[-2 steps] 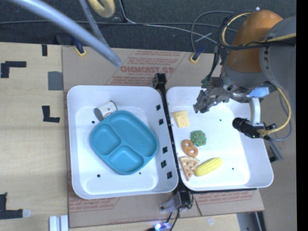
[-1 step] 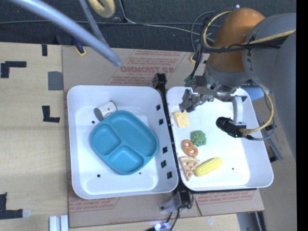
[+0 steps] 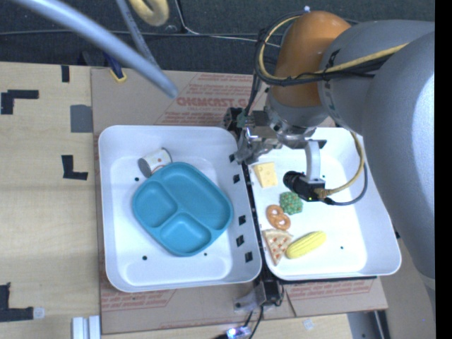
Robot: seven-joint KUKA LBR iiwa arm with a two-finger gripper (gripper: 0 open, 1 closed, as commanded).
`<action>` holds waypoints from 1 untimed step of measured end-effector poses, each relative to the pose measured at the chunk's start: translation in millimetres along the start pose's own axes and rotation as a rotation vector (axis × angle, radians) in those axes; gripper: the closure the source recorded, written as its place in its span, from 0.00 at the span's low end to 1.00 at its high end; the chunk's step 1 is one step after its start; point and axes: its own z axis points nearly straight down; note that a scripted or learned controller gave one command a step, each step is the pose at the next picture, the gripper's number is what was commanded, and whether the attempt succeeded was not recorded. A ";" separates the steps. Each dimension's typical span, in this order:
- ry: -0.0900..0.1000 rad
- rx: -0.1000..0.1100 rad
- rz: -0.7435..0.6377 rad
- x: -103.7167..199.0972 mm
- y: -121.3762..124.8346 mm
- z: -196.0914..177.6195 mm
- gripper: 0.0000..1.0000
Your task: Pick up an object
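Gripper point(image 3: 248, 147): low over the far left corner of the right bin point(image 3: 367, 210), at the wall shared with the left bin point(image 3: 113, 210); cannot tell its state. Yellow cheese slice point(image 3: 265, 174): flat, square, just beside the gripper on its near side; green broccoli point(image 3: 291, 203), pretzel point(image 3: 278, 217), pizza slice point(image 3: 276, 244) and corn cob point(image 3: 306, 244) toward the near edge. Left bin: blue divided plate point(image 3: 182, 209) at centre; small cup point(image 3: 155, 162) on its side near the far left corner. Bins on cardboard point(image 3: 198, 97) over a wooden bench point(image 3: 42, 210).

Just below the gripper point(image 3: 248, 147) lies a flat yellow cheese slice point(image 3: 265, 174), then a green broccoli piece point(image 3: 290, 203), a pretzel point(image 3: 278, 217), a pizza wedge point(image 3: 275, 244) and corn point(image 3: 306, 244) (all untouched).
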 end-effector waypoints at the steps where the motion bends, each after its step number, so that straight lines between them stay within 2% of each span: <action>1: 0.002 -0.001 -0.001 62.3 16.4 -2.2 1.00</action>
